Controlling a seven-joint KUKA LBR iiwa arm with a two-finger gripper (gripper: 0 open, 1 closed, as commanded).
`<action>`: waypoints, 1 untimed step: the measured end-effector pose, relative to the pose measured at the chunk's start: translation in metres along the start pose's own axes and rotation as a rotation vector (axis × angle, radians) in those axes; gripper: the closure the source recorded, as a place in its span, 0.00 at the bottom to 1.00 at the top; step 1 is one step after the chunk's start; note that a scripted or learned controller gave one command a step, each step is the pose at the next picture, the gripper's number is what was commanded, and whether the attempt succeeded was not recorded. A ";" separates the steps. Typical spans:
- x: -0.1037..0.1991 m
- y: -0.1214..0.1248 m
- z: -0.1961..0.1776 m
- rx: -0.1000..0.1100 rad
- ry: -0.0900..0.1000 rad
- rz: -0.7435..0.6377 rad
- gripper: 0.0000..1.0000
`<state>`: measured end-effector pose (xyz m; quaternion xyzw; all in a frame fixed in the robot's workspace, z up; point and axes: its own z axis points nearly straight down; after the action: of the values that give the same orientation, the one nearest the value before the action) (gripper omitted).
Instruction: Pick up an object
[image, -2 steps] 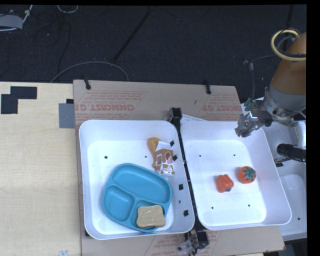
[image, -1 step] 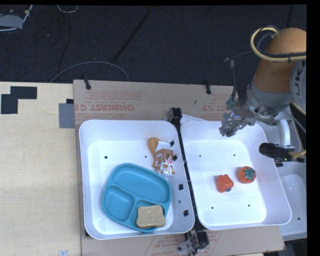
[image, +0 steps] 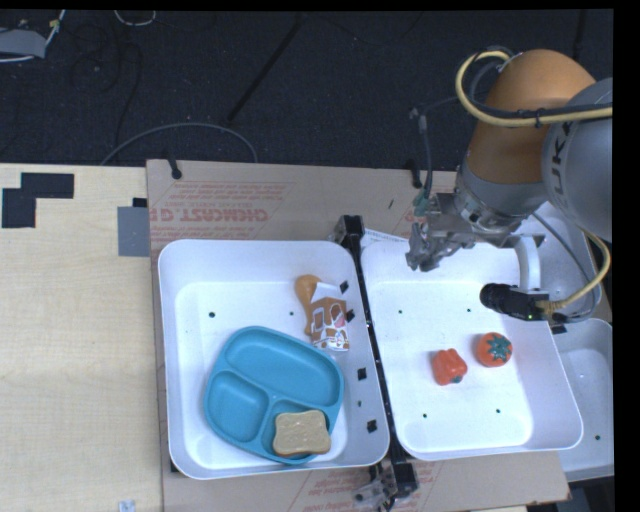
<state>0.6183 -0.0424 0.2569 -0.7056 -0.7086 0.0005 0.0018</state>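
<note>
1. Two shallow white bins are counted, side by side at the centre of the frame: a left bin (image: 190, 300) and a right bin (image: 560, 420). Both are smooth, glossy and rectangular with rounded corners, and are set on a brown cardboard sheet (image: 250, 205) printed with red lettering.
2. One arm (image: 525, 110) is seen at the upper right, with an orange rounded band above a grey wrist; a yellowish hose loops around it.
3. One gripper (image: 425, 258) is found over the upper left corner of the right bin, near the divider between the bins. Nothing is seen between its fingers; whether they are parted or closed cannot be told.
4. Two candidate objects for picking are counted in the right bin, at right of centre: one red pepper-shaped toy (image: 449, 366), glossy and blocky, and one rounder orange-red tomato-shaped toy (image: 493, 349) with a green top. They lie just beside each other, apart, and well below the gripper.
5. In the left bin one blue tray (image: 250, 385) is recorded: smooth plastic, rounded, divided into three compartments. One beige toast-shaped slice (image: 302, 433) rests in its lower right compartment.
6. Above the tray one tan, curved piece (image: 307, 291) and one small white carton (image: 330, 325) with brown patches are noted, touching each other.
</note>
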 end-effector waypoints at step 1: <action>0.058 0.001 0.001 0.001 0.000 -0.001 1.00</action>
<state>0.6186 0.0158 0.2560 -0.7054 -0.7088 0.0009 0.0022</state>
